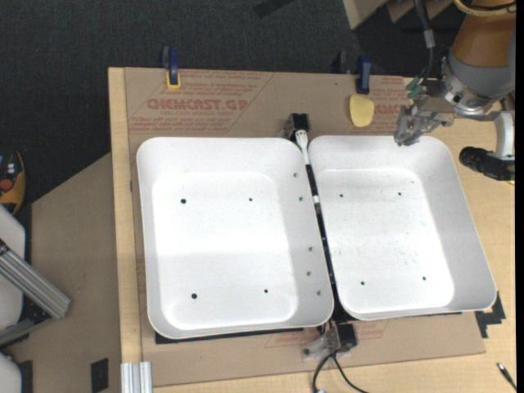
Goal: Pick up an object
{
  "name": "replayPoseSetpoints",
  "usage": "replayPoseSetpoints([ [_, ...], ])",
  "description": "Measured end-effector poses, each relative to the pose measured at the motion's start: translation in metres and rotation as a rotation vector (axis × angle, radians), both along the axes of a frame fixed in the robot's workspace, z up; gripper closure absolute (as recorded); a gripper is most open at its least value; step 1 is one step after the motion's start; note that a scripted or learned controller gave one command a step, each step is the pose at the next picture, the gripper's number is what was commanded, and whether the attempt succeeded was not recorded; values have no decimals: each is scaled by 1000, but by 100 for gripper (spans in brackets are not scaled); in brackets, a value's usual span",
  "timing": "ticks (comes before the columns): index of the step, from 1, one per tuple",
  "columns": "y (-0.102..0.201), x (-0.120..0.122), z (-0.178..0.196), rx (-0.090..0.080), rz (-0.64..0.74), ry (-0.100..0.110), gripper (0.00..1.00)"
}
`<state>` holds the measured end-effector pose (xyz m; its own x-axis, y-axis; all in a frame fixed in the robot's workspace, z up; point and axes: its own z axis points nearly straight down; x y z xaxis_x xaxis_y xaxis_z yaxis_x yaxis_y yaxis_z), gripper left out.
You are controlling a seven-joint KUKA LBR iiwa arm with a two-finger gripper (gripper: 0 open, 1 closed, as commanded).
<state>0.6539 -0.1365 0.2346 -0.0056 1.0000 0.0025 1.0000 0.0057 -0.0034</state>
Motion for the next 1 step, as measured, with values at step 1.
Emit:
replayPoseSetpoints([
  [1, 55, 14, 102, -4, 1, -15, 100],
])
